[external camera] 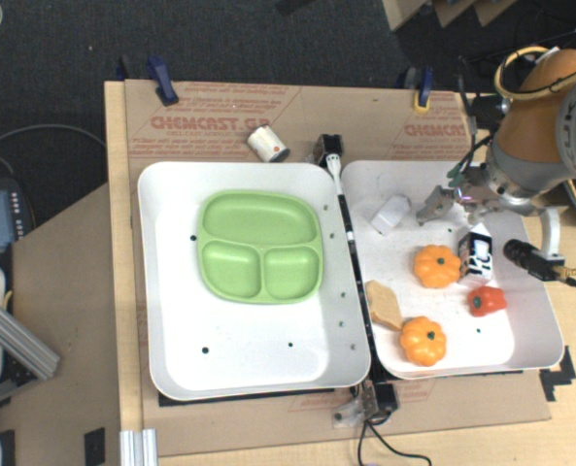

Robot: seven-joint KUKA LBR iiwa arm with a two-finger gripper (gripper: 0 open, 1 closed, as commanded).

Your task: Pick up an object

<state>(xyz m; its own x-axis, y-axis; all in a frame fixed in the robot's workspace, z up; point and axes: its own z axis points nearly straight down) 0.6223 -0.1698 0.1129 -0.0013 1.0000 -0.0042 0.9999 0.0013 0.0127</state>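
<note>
Glossy white bins [171, 357], ridged orange pumpkins [423, 341]

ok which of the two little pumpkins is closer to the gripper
The upper pumpkin, beside the black-and-white object, lies closer to the gripper. The other pumpkin sits at the bin's near edge by the tan wedge.

Even, bright overhead lighting. The left bin [171, 289] and right bin [530, 343] read near-white with mild glare that washes out surface detail. Shadows are short and soft, falling close beneath the objects. The surrounding floor stays dark. Overall sharpness is moderate; the arm [545, 115] at the right appears slightly blurred.
</note>
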